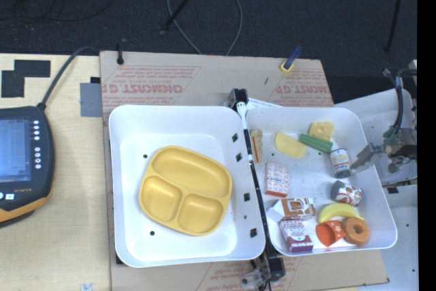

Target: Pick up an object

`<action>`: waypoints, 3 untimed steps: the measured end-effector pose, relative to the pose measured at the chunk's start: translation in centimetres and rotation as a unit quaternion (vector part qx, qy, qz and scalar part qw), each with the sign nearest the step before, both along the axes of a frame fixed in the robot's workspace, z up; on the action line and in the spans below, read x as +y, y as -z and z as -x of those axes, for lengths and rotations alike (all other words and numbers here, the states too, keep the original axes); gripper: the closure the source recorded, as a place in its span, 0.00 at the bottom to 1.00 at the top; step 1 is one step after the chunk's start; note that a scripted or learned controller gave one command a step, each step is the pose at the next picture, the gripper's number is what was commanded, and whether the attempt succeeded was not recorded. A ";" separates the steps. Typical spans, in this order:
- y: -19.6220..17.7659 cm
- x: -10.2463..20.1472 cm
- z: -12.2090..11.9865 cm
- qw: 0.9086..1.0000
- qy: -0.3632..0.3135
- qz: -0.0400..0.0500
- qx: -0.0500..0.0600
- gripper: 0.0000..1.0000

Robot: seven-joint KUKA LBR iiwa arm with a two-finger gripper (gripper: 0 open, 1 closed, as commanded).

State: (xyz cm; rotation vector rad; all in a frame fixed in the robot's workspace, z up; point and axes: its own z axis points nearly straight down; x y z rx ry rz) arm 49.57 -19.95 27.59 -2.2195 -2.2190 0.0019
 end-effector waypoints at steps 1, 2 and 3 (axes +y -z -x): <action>15.7 -0.5 -0.5 1.000 0.000 0.004 -0.011 0.00; 16.5 -1.2 1.1 1.000 -0.003 0.003 -0.014 0.00; 17.9 -0.5 -0.5 1.000 0.000 0.000 0.001 0.00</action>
